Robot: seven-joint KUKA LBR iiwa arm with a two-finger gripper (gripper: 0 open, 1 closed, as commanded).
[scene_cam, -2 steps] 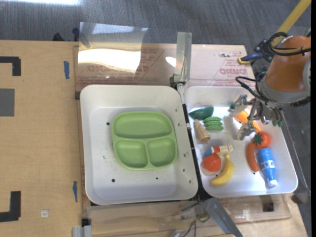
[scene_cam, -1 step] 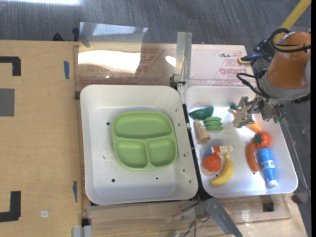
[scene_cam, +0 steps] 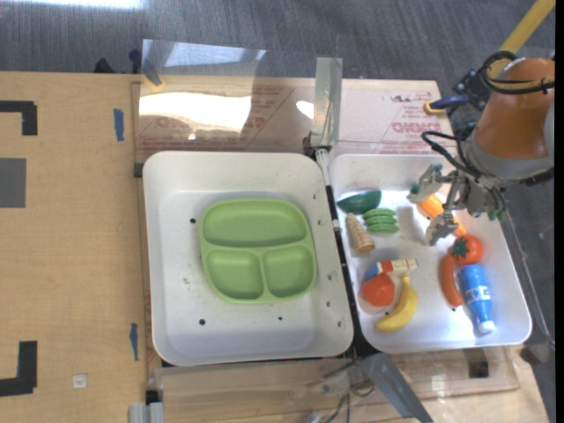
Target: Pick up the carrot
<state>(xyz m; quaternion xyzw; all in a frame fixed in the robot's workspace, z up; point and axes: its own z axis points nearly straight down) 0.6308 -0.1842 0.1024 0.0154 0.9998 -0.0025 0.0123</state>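
one gripper (scene_cam: pixel 438 208) over carrot (scene_cam: pixel 432 206), right bin (scene_cam: pixel 515 302)

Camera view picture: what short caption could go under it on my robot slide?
Robot claw hovers over toy food in the right bin, by an orange piece; a green divided plate sits in the left bin.

arm (scene_cam: pixel 520 104) cut off by right edge, carrot (scene_cam: pixel 432 205) partly hidden behind gripper (scene_cam: pixel 443 208), finger state unclear

Bright, even overhead light; glare on acrylic panel (scene_cam: pixel 207 104).
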